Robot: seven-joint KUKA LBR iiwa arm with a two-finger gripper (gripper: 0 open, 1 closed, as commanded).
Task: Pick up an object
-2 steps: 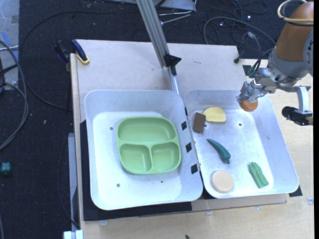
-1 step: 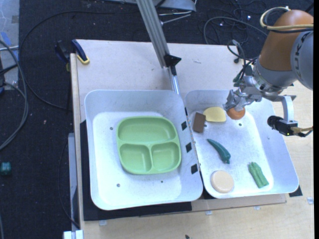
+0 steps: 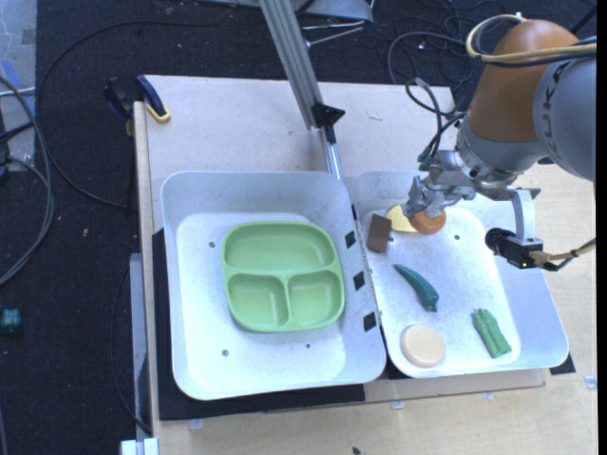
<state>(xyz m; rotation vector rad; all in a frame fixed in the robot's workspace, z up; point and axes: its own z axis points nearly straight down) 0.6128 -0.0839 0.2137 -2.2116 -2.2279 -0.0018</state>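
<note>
The grey arm [image 3: 560, 93] with its orange band reaches in from the right and brings its pincer [image 3: 424, 205] down at the far left corner of the right-hand bin [image 3: 531, 282], directly over a small orange, rounded object [image 3: 430, 222] that lies against a yellow piece [image 3: 399, 219]. The pincer's tip sits touching or just above the orange object — whether its fingers are apart or together cannot be told from this slant, and nothing can be seen gripped between them. Just left of the yellow piece a small brown block [image 3: 379, 232] stands near the wall between the two bins. Farther toward the near side of the same bin lie a dark green pepper-shaped item [image 3: 418, 285], a pale round disc [image 3: 423, 345] near the front edge, and a lighter green ridged item [image 3: 491, 333] to the disc's right; these three are apart from one another and well apart from the pincer. The left-hand bin [image 3: 190, 254] holds a light green divided plate [image 3: 283, 275] with three compartments, lying flat near the bin's middle. Both bins rest side by side on the pale bench [image 3: 228, 126].
</note>
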